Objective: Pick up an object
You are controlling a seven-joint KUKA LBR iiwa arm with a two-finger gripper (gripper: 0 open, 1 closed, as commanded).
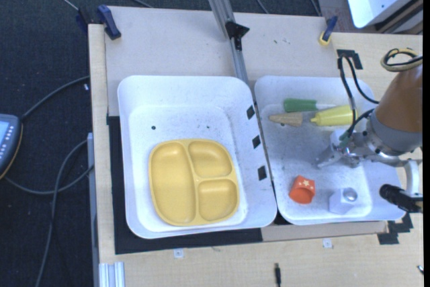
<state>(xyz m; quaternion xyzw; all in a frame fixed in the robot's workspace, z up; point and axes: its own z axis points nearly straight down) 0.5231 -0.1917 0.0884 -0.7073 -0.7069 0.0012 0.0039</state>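
Note:
The right bin [302, 81] holds several small objects. A green piece [299, 105] and a yellow piece [332, 116] lie at its back, with a tan stick-like item [287, 119] just in front of them. An orange cup [302, 189] and a pale grey block [345, 199] sit near its front edge. My gripper [334, 155] hangs low over the bin's middle right, below the yellow piece and up and to the right of the orange cup. I see nothing held in it.
The left bin [175, 87] holds a yellow divided plate [193, 180]. A metal pole [222, 3] slants down to the gap between the bins. Black cables [349, 80] trail over the right bin's back right corner.

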